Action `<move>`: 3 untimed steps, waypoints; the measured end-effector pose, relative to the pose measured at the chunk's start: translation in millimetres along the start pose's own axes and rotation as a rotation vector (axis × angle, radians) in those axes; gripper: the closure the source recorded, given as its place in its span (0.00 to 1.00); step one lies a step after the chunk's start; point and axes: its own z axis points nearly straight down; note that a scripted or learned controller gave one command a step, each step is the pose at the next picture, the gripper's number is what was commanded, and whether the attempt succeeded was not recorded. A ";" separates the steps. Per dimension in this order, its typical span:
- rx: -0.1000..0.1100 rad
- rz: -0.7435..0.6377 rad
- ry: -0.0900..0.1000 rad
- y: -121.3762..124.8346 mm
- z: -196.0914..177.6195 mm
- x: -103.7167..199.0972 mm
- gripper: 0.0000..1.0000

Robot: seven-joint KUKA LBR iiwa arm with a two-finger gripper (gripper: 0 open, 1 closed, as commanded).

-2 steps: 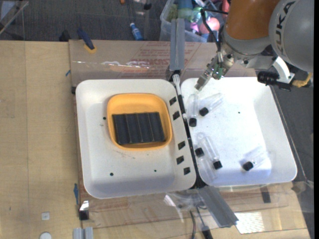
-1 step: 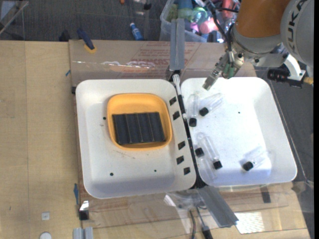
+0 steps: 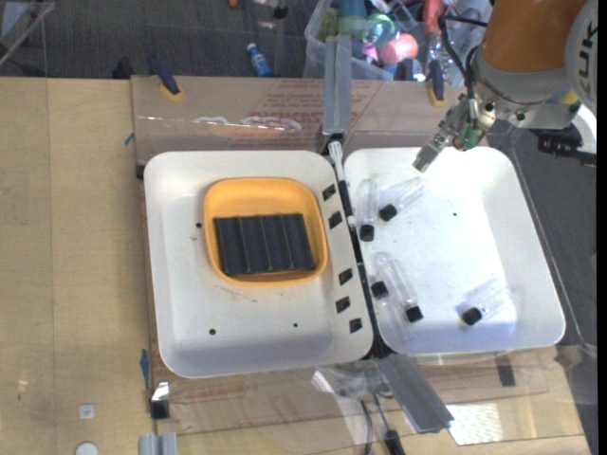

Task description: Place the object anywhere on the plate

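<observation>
Orange plate in left bin, a dark ribbed block lying on it. Right bin holds clear bottles with black caps: one near the divider at upper left, one at the middle, one at lower right. Gripper hangs over the right bin's upper edge, just above the upper bottle; fingers' spread: cannot tell. Black clips line the divider. Wooden counter; a crate of bright clutter behind.

Plate glossy orange plastic (bins matt white).
</observation>
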 end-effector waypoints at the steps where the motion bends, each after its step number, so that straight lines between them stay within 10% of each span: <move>1: -0.001 -0.268 -0.002 -48.0 -110.8 -27.4 1.00; 3: 0.000 -0.866 0.002 -170.0 -178.9 -46.4 1.00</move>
